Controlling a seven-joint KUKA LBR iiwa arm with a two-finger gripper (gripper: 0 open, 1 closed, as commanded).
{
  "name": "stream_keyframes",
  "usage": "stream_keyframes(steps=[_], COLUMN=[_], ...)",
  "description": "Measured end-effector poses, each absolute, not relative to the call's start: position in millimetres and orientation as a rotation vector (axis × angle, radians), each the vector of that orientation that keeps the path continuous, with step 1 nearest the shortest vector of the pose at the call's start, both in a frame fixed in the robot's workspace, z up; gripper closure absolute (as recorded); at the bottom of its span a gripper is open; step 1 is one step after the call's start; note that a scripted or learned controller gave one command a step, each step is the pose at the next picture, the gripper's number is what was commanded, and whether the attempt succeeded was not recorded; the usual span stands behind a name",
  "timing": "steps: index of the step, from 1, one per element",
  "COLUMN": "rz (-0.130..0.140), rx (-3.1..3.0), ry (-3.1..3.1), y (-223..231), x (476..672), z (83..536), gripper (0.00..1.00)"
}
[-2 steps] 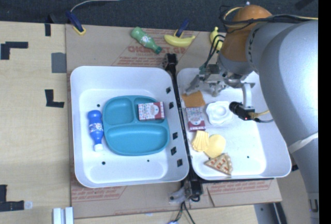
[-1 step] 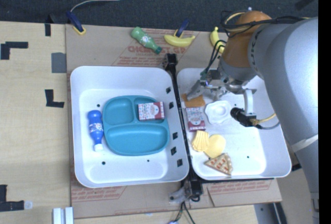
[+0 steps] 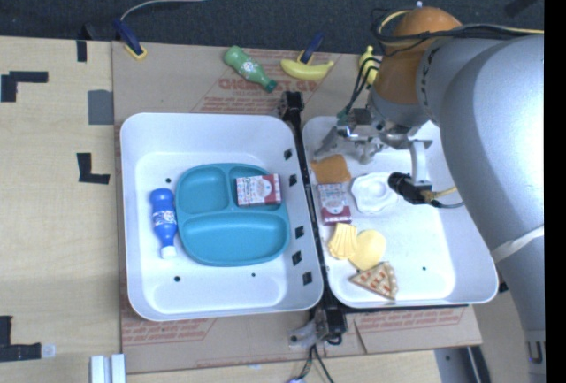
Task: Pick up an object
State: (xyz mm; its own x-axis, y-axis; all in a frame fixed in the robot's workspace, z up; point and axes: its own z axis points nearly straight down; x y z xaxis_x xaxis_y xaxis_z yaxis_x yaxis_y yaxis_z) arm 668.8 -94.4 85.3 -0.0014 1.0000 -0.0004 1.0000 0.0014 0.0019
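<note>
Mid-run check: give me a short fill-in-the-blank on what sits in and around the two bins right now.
1. The blue bottle lies in the left bin, to the ____ of the teal divided tray.
2. The small red carton rests on the ____.
3. The waffle wedge lies in the ____ bin.
4. The banana and green bottle lie ____ the bins.

Missing words: left; tray; right; outside
</note>
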Motion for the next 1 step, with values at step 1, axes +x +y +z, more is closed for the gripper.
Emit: stream_keyframes(steps=[1], rz=[0.000], rx=[2.218], ry=[2.221], y=[-95.5], x=[656.3], z=[85.5], gripper=[0.00])
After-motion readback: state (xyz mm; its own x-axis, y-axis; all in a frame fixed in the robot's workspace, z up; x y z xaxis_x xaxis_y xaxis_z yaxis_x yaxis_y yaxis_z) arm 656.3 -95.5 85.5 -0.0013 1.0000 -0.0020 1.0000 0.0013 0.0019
